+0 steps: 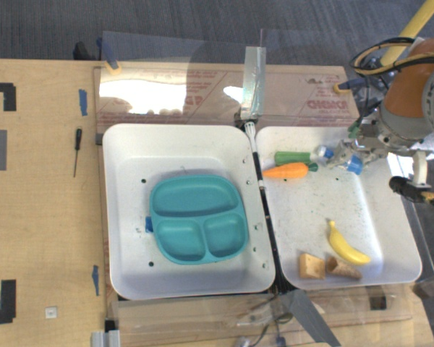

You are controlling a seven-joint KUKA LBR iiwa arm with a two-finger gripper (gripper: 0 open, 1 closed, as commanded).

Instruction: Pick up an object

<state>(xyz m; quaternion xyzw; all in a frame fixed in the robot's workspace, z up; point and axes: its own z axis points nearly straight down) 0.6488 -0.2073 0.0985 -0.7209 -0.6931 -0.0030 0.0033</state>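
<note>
From the camera above the bench, you are looking down at two shallow white bins set side by side. The left bin (123, 215) holds a teal divided tray (198, 219) lying flat near its middle, with one long compartment on the far side and two smaller ones on the near side.

The right bin (390, 215) carries the loose pieces you could pick. An orange carrot (285, 170) lies at the far left corner of that bin, close against the wall shared with the left bin, and a green piece (293, 157) lies just beyond it on the far side, the two nearly parallel and just beside each other. A yellow banana (345, 247) lies toward the near right part of the bin. Just nearer than the banana sit a tan wedge-shaped block (312, 265) and a small brown piece (343, 269) to its right, close to the banana's near end.

The arm (412, 96) comes in from the right, its orange band over the far right corner of the right bin. The gripper (347, 156) hangs low over the far part of that bin, to the right of the green piece and apart from it. Small blue and silvery parts show at its tip, but you cannot tell how it is set or whether anything is caught in it.
</note>
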